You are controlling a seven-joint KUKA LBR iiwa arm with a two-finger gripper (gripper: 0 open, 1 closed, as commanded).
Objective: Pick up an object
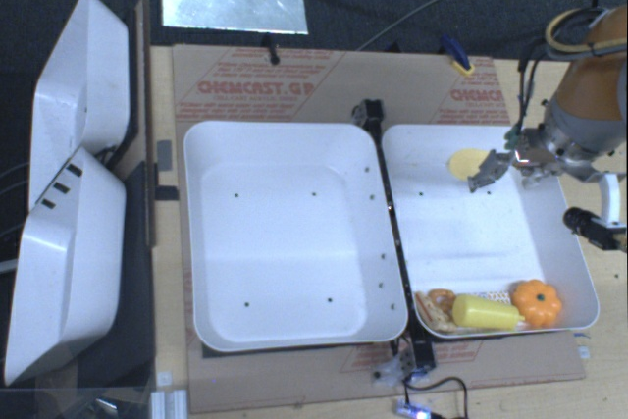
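Two shallow white bins sit side by side, the left bin and the right bin. One gripper hangs over the right bin's far end, just beside a pale yellow disc; whether it is parted or closed I cannot tell. Three objects crowd the near wall: one yellow bottle lying left-to-right, one orange pumpkin, one pretzel-like toy.

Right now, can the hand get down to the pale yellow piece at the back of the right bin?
Probably yes. The hand hovers right beside the pale yellow piece, which lies alone on the bin floor, apart from the pile along the front wall.
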